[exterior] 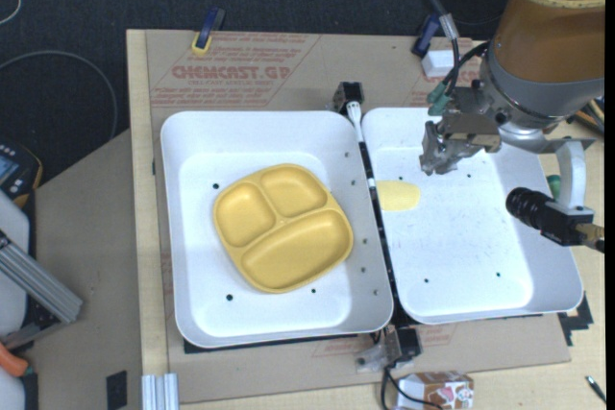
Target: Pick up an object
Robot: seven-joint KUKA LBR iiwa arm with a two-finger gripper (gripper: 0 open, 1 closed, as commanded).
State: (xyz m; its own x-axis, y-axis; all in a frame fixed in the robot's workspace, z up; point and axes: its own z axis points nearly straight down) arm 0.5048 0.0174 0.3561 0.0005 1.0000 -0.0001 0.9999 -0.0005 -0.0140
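A small pale yellow object (398, 196) lies flat in the right bin (471, 288), close to its left wall. My gripper (436, 163) hangs over the right bin, a little above and to the right of that yellow object, apart from it. A yellow three-compartment plate (282, 226) rests in the middle of the left bin (192, 158).
A black clip (348, 96) sits at the top of the seam between the bins. A black cylinder (543, 211) juts over the right bin's right edge. Blue clamps (205, 31) hold the cardboard base at the back.
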